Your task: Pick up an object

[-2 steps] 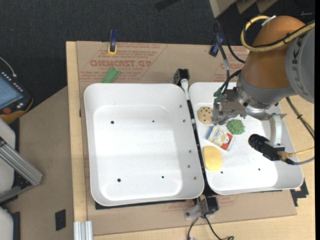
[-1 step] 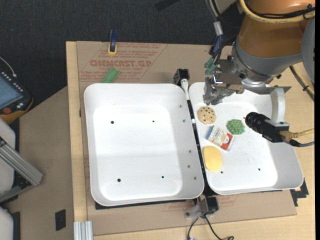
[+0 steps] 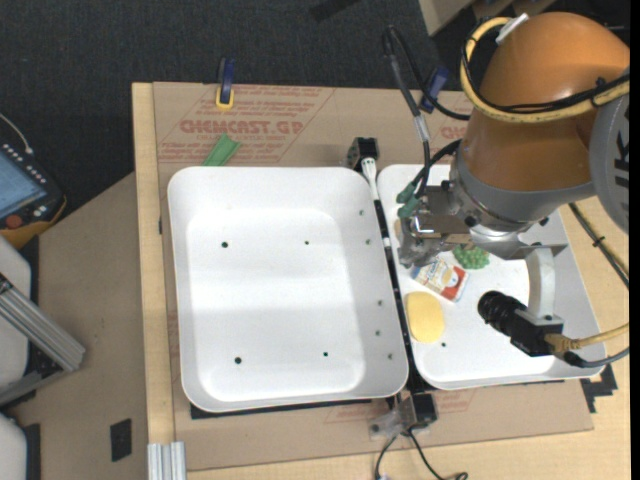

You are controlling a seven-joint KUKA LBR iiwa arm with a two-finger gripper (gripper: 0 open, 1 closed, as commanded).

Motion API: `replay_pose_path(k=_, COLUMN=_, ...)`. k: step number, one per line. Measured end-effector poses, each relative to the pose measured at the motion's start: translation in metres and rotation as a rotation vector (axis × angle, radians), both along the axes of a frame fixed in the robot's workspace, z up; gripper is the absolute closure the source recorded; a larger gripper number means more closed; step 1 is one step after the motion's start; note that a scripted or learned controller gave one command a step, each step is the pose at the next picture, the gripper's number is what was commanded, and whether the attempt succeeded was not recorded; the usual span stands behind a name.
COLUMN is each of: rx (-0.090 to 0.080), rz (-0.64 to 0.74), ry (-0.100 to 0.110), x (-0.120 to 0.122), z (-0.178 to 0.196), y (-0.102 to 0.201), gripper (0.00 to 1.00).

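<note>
Probably light, crinkly packet [image 3: 445, 280] just beside hand [image 3: 417, 238]; pinch across its edges; hand's state can't tell.

Single fixed overhead camera, downward slant

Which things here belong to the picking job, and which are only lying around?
For the job:
right bin; in it, yellow disc, red-and-white packet, green object.

Only lying around:
left bin; green strip and blue clamp on the cardboard.
</note>
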State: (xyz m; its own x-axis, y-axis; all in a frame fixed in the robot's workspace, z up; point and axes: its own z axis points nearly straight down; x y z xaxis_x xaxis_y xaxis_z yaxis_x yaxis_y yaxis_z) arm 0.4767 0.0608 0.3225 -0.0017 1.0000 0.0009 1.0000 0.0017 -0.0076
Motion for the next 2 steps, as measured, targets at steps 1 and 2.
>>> replay_pose_path(k=1, rx=0.004, rz=0.005, ry=-0.022, x=0.003, z=0.111, y=0.05, gripper=1.0)
replay_pose_path(k=2, rx=-0.005, rz=-0.008, ry=0.008, x=0.001, z=-0.032, y=0.004, gripper=1.0)
